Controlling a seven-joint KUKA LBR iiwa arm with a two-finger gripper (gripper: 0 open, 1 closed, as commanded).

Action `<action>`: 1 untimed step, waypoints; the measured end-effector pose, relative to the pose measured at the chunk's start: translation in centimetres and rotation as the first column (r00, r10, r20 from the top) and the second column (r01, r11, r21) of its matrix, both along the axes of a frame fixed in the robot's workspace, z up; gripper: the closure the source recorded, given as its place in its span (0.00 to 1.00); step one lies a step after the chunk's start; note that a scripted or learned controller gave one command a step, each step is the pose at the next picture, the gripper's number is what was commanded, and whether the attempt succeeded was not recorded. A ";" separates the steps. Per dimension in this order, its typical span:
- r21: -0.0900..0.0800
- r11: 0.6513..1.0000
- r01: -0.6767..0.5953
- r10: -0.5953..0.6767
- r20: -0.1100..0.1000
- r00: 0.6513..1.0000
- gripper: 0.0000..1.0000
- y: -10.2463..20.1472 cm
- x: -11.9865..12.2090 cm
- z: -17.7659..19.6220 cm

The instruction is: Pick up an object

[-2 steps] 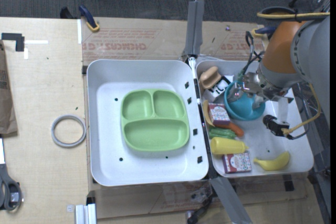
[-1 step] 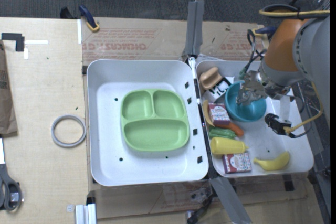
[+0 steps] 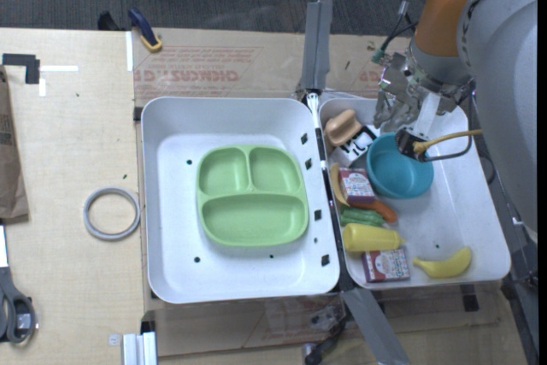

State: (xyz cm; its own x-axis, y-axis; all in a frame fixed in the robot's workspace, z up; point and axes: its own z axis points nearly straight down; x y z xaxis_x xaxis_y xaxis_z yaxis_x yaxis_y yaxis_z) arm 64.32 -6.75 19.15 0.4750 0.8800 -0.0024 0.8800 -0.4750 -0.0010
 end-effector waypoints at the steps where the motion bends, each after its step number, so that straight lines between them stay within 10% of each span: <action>1: -0.002 1.000 0.021 -0.021 0.014 1.000 1.00 -3.0 1.6 -7.1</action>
State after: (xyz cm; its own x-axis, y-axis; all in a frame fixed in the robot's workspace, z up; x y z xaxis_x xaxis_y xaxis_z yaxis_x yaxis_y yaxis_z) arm 65.89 -9.78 12.02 0.4934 0.8698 0.0027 0.8697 -0.4934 0.0121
